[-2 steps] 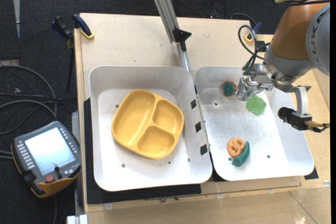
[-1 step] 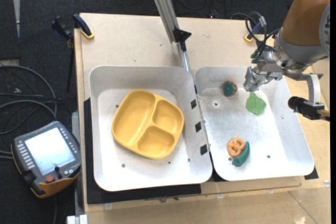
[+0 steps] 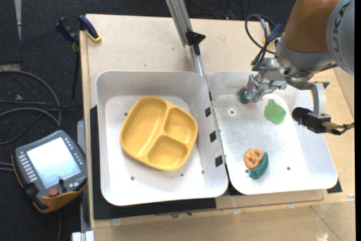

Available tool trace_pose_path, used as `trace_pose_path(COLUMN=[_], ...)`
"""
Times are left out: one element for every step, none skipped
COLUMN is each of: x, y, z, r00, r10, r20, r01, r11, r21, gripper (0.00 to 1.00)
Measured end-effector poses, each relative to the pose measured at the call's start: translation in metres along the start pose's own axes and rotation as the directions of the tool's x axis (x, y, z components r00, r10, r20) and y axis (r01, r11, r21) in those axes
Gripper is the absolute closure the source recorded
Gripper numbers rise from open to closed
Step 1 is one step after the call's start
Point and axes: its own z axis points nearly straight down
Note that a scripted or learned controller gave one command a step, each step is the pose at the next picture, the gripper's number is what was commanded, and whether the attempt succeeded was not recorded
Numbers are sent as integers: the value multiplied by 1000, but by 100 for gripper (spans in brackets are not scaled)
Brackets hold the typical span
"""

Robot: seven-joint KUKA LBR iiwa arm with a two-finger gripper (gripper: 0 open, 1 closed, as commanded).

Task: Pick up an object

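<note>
Two white bins share the bench — pincer, grip state unclear, low by a dark-green object.

Beside the glossy yellow plastic divided plate, the two bins show matt, faintly speckled white plastic, set on a pale, matt wooden bench crossed by a brushed-metal pole.

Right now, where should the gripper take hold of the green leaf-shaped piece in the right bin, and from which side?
Probably from straight above, across its narrower width. The green leaf-shaped piece lies flat on the floor of the right bin, apart from the walls and from the orange and teal toy, so both fingers have room. The gripper is just to its left in the view.
</note>
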Motion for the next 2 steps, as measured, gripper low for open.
trace_pose_path(x=[60,104], y=[2,-6], z=[7,22], r00=[1000,1000], r10=[-2,0], r20=[0,1], r01=[2,0], r11=[1000,1000], r21=[1,2], gripper=[100,100])
